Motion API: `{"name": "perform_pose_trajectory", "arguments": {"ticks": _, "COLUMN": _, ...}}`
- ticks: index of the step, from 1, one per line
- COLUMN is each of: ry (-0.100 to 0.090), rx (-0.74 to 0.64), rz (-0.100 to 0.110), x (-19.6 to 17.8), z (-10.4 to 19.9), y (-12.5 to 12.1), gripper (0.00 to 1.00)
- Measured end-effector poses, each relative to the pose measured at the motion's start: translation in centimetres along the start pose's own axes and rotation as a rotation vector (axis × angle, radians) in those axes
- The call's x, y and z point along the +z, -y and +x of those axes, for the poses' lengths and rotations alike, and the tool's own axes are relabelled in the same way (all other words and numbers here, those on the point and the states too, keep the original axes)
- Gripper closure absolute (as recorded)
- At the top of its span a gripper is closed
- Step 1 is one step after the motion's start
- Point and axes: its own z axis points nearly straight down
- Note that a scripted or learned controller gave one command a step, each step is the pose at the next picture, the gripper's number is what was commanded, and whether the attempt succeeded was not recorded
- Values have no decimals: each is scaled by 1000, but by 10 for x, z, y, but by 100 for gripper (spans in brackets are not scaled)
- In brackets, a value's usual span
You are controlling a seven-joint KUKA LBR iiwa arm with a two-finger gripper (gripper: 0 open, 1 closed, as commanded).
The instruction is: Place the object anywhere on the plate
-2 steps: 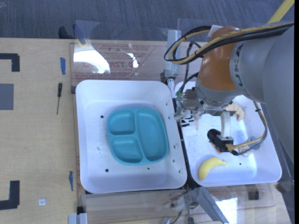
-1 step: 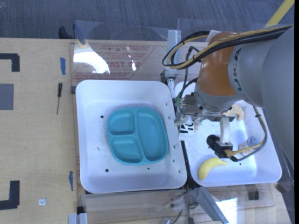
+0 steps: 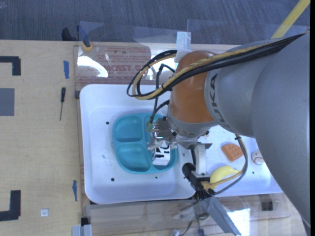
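Camera view: we look down on two white bins, and the grey arm point(image 3: 256, 92) comes in from 3 o'clock.
Plate: we see a blue plate point(image 3: 130, 144) with parts in the left bin point(image 3: 93, 132).
Gripper: the gripper point(image 3: 161, 149) hangs over the plate's 3 o'clock edge.
Hand state: we cannot tell if it is wide, narrow, or holding something, because the wrist hides it.
Task's thing: we cannot tell which one it is. A yellow thing point(image 3: 222, 173) and an orange thing point(image 3: 231, 151) lie in the right bin point(image 3: 261, 178), at 4 o'clock from the gripper.
What could go wrong: we think a drop this close to the rim could tip off the plate into the bin.
Another worry: we think the hand may carry nothing, so nothing lands on the plate.
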Motion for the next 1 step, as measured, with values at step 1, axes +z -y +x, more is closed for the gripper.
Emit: {"name": "perform_pose_trajectory", "arguments": {"ticks": 1, "ry": 2, "rx": 6, "rz": 0, "x": 0, "z": -3, "y": -1, "gripper": 0}}
